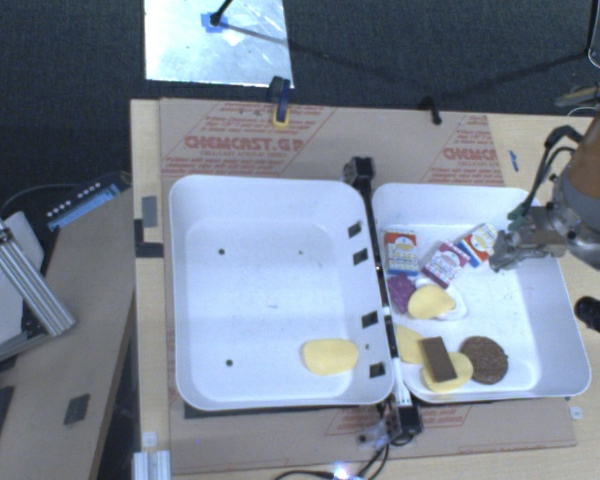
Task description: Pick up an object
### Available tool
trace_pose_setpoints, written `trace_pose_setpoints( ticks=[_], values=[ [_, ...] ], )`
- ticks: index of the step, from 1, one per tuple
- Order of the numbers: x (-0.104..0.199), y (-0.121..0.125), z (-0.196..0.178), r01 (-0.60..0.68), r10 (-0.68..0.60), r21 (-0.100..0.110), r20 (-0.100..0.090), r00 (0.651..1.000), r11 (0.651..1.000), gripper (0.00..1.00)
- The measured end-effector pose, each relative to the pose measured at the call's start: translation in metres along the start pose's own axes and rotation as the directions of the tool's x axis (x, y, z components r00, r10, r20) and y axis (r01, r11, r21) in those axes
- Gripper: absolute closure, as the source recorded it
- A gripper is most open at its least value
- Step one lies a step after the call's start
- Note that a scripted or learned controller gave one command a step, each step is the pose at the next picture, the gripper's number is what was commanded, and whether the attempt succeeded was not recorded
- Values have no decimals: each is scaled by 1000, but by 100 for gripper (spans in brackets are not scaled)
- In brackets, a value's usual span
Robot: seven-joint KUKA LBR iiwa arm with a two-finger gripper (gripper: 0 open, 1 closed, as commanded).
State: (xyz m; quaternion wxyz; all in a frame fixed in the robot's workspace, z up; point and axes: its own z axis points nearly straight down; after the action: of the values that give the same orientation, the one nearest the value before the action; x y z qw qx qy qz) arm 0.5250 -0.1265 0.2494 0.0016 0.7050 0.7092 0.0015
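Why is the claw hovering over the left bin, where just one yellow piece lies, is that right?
Not quite. The camera view shows the claw over the right bin, near the small packets. The single yellow piece does lie in the left bin.

Two white bins on a bench, arm entering at frame right

The gripper (502, 258) hangs over the right bin (555, 318), beside small packets (442, 264); a brown cookie (486, 359) lies lower in that bin. In the left bin (260, 208), a yellow piece (329, 356) sits near the lower edge.
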Motion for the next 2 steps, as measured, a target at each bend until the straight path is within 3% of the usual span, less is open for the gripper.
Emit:
trace_pose_setpoints(
  ticks=[1, 2],
  values=[
    [-59, 7, -128, -8, 8, -12, 7, 1000, 1000, 100],
    [-9, 31, -41, 3, -3, 7, -2, 1000, 1000, 100]
  ],
)
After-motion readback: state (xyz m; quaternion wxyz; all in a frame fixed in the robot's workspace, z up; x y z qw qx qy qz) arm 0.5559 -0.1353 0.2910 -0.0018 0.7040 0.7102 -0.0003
